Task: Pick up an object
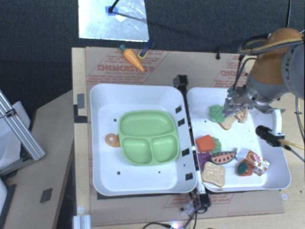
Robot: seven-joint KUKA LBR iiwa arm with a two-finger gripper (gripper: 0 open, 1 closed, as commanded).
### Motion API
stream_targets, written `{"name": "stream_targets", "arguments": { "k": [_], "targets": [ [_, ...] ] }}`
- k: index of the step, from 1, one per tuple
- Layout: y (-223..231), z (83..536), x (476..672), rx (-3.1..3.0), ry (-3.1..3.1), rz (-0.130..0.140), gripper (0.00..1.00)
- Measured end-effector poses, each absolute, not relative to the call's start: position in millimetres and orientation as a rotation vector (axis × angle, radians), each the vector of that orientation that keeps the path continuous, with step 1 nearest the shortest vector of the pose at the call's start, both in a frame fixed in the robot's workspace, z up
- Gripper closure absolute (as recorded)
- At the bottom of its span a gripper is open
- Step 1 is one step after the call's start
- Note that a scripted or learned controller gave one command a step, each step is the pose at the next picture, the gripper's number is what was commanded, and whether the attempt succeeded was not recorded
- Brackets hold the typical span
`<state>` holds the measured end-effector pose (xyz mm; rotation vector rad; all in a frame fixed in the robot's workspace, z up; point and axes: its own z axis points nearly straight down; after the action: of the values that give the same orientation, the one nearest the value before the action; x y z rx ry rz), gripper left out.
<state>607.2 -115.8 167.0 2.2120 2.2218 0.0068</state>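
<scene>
I see the hand lowered into the right bin, near its far edge, and I cannot tell from here how it is set. It sits right over a tan, bread-like toy piece and just beside a green leafy piece. The tan piece is flat and pale brown, partly covered by the hand, so I can't make out its full outline; what shows runs roughly from near-left to far-right. The green piece lies to its left, its shape too soft to read a direction. Nearer the front of the same bin lie a red-orange block, a watermelon slice, a slice of toast and a small colourful box. The left bin holds a green divided tray with a small pretzel beside it. A carrot lies on the desk behind the bins.
</scene>
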Motion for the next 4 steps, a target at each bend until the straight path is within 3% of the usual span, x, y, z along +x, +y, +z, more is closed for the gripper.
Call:
{"name": "stream_targets", "arguments": {
  "k": [1,3,4],
  "targets": [
    [-116,222,609.2,2.212,2.222,0.007,1.0],
    [-51,227,558.2,2.215,2.23,0.0,1.0],
    [-42,234,555.2,2.213,2.228,0.003,1.0]
  ]
}}
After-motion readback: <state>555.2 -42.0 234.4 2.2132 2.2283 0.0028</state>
